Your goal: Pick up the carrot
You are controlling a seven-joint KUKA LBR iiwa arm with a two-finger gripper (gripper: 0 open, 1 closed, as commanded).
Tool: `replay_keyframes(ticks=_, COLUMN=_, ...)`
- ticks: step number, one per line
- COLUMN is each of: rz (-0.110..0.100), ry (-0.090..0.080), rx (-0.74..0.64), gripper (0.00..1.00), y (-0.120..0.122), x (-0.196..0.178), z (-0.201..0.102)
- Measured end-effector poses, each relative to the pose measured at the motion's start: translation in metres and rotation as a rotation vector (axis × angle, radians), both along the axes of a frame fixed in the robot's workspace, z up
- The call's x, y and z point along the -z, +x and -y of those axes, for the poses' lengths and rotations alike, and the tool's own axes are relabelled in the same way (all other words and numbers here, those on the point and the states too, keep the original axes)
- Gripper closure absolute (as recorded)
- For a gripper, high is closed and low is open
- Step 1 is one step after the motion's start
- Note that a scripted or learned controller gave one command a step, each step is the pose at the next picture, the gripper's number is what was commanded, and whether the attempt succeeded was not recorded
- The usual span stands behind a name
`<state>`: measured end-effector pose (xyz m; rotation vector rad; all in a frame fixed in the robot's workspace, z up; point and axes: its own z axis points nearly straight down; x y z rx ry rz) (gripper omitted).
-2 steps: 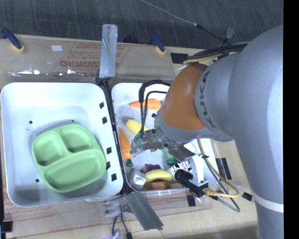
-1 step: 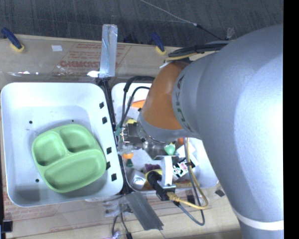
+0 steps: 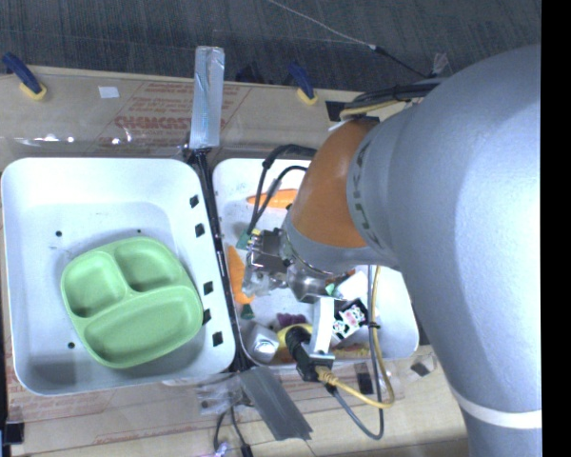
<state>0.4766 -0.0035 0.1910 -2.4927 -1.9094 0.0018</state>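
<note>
The arm [image 3: 428, 188] reaches from the right and hangs low over the right bin [image 3: 230, 181], its orange band [image 3: 325, 193] covering much of that bin's middle. The gripper [image 3: 259, 267] sits down near the bin's left wall, but its tips are lost among cables and metal parts, so I cannot tell whether it is apart, together, or clamped on anything.

Two orange bits show in the right bin: a thin strip [image 3: 234, 272] along the left wall just beside the gripper, and another orange piece [image 3: 278, 198] at the far end, partly hidden by the wrist. Either could be the carrot (I cannot say which).

Other small items lie at the bin's near end, among them a shiny metal can [image 3: 263, 345] and something yellow [image 3: 295, 334]. The left bin [image 3: 38, 188] holds a green divided plate [image 3: 133, 298], well apart from the action.

Judging by this, the pick is not shown as done: nothing orange is visibly lifted, and grasp and lift both appear left to do.
</note>
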Motion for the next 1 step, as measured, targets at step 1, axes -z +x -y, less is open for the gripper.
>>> replay_keyframes(ticks=1, rz=-0.004, ry=0.002, rx=-0.008, gripper=1.0, y=0.0005, x=-0.0092, z=-0.0012)
